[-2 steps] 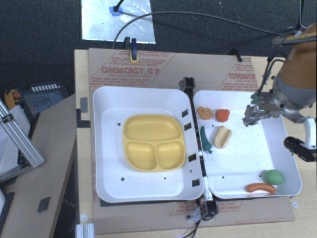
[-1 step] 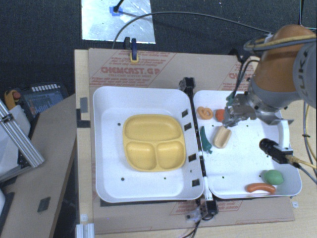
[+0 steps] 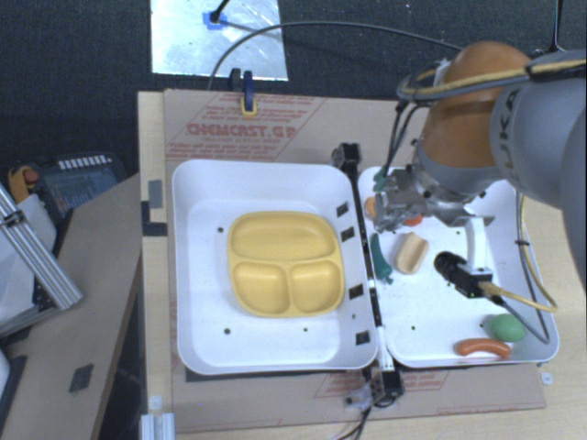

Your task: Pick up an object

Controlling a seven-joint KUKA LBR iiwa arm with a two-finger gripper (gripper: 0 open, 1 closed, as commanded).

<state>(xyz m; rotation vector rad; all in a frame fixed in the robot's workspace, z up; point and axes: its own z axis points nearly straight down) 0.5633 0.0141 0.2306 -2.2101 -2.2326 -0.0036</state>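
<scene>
The jaws [image 3: 396, 211] hang low over the right bin [image 3: 527, 246] (open or closed, I cannot tell), just above a tan bread-like piece [image 3: 411, 253] lying near the divider.

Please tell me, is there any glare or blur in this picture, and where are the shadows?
Camera view: strong glare on the metal sheet at top; yellow tray sharp, softly lit; arm casts shadow over the right bin near the gripper.

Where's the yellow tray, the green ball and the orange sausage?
Yellow tray [image 3: 284, 264]: camera view, its middle, where the dividers meet.
Green ball [image 3: 505, 327]: camera view, its rounded top.
Orange sausage [image 3: 482, 346]: camera view, middle of its length.
</scene>
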